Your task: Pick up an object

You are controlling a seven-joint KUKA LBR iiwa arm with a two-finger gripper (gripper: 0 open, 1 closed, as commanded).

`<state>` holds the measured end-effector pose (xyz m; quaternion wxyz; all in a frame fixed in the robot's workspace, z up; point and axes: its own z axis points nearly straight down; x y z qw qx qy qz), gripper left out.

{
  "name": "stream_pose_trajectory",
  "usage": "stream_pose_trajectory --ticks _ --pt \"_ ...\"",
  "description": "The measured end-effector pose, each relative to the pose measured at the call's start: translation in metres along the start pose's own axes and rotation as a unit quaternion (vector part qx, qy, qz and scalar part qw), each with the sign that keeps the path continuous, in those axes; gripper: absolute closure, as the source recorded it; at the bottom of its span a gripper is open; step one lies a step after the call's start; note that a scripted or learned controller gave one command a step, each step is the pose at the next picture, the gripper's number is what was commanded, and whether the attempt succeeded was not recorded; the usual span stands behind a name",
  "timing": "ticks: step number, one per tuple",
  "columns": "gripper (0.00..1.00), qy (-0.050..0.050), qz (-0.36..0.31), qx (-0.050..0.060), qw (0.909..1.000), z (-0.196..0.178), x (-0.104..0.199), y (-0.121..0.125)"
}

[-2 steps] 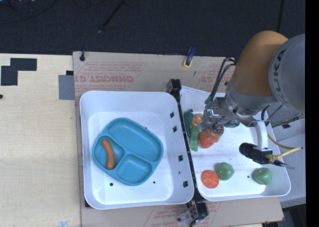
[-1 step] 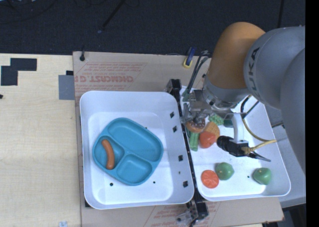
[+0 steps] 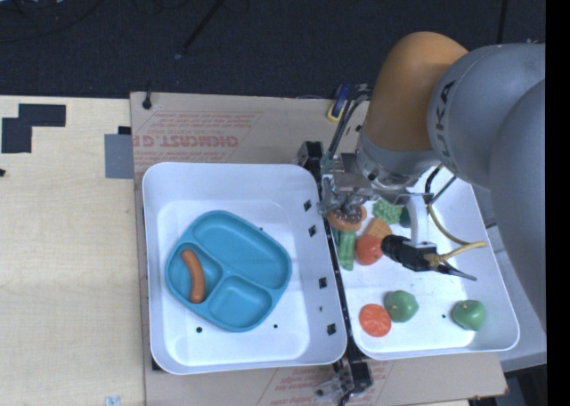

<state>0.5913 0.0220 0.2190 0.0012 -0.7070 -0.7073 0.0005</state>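
My gripper [image 3: 344, 199] hangs over the left edge of the right bin [image 3: 499, 342], close to the divider between the bins. Directly under it lies a brown and orange toy [image 3: 346, 216], partly hidden by the gripper, and I cannot tell if it is touched. Just below that are a green stick-shaped toy [image 3: 346, 249], a red round toy [image 3: 368, 251], an orange wedge [image 3: 379, 228] and a green leafy piece [image 3: 388, 212]. Toward the front of the bin sit an orange-red ball [image 3: 375, 320], a green ball [image 3: 402, 305] and another green piece [image 3: 468, 313].
The left bin [image 3: 169, 190] holds a blue divided plate [image 3: 254, 262] with an orange sausage [image 3: 193, 274] in its left compartment. The big grey and orange arm [image 3: 463, 119] covers the back right of the right bin. Cardboard lies under both bins.
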Motion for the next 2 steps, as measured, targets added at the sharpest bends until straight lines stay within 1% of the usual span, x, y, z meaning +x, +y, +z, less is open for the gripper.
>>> stream_pose_trajectory --ticks 1,2 --pt "1.0 0.0 0.001 0.001 1.0 -0.008 -0.014 -0.009" --pt "1.0 0.0 0.0 0.0 1.0 -0.004 0.003 0.002"
